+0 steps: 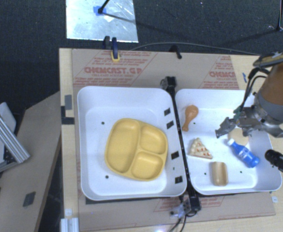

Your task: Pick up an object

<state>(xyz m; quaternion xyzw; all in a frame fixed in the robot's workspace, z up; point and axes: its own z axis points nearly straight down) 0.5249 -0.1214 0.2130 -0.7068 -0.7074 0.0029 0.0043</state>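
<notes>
Wooden bench [131, 66] with two white bins: over the right bin [262, 182], the gripper [227, 128], fingers apart and holding nothing, should centre squarely above the blue bottle [244, 154] before descending.

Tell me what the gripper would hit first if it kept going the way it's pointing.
Probably the pizza slice: the gripper points left and down toward it, though its height above the bin is unclear.

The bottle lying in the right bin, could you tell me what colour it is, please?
The bottle is blue with a white cap, seen in the camera view.
</notes>
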